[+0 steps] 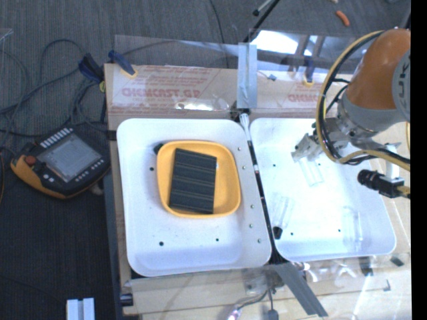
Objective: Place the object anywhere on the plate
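Block of dark grey ribbed material (193,180), rectangular, lying flat across middle of rounded-square yellow plastic plate (229,179), well inside its rim, so unlikely to slide off; plate near centre of shallow white left bin (133,179). Judged already placed as asked. Two-finger gripper (308,151) over back-left part of shallow white right bin (333,229), well apart from block, nothing seen held; open or closed, cannot tell.

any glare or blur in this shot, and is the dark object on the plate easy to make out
Camera view: the dark ribbed object on the yellow plate is sharp and high-contrast; strong glare on the clear sheet behind the bins; the right bin is washed out, so the gripper blends into it.
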Robot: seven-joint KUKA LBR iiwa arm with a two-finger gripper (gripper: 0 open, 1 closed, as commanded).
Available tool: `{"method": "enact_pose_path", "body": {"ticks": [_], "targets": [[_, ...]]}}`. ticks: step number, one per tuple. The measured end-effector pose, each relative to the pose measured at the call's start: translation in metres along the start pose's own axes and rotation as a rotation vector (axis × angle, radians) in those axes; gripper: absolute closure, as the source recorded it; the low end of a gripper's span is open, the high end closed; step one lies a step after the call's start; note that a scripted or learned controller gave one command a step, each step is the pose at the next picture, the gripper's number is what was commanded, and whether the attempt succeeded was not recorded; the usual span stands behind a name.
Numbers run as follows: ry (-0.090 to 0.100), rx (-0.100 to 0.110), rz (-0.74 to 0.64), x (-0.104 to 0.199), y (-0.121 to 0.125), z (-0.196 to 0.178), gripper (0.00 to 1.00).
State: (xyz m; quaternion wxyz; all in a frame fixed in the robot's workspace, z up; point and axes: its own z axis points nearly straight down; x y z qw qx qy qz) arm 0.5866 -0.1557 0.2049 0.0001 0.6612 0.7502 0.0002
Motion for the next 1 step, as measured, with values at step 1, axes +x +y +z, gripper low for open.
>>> {"method": "enact_pose_path", "body": {"ticks": [1], "targets": [[0.0, 0.0, 0.0, 0.0, 0.0, 0.0, 0.0]]}}
